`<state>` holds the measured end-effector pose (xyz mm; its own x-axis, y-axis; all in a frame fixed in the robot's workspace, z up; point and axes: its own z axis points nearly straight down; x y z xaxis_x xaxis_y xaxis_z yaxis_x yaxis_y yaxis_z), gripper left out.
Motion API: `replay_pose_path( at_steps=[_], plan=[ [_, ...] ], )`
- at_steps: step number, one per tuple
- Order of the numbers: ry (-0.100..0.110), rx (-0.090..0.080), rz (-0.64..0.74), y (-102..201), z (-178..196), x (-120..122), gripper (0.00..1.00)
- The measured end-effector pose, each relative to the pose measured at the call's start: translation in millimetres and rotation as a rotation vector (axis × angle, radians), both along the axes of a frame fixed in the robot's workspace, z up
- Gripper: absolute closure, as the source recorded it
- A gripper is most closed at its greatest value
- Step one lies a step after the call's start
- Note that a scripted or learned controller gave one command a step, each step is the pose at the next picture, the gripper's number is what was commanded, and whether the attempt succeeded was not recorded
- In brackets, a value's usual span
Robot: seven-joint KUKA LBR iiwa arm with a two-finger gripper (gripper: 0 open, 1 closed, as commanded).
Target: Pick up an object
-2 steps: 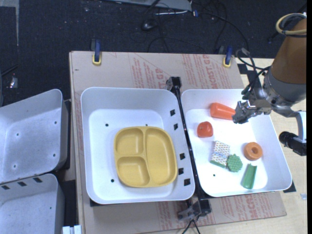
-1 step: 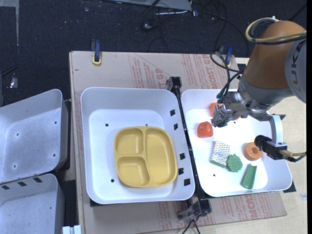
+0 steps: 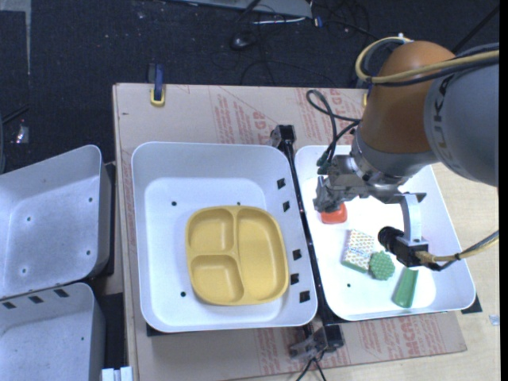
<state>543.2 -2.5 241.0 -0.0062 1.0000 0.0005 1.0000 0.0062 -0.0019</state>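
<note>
So the gripper (image 3: 332, 201) is down in the right bin (image 3: 444, 189), right on top of a small red-orange object (image 3: 334, 213) that sits close to the bin's left wall. Honestly can't tell whether the fingers are open or closed, since the wrist hides them. My worry: the piece sits so near that wall that one finger could catch the rim, or the thing just squirts out sideways. Nearer the bin's front edge sit a patterned block (image 3: 359, 249), a green bumpy ball (image 3: 382, 266) and a green cylinder (image 3: 405, 287), probably safe from bumps.
</note>
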Motion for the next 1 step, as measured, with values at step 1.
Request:
replay_pose_path(
  at_steps=[1],
  plan=[
    [-0.002,0.000,0.002,55.2,7.7,-0.4,1.00]
  ],
)
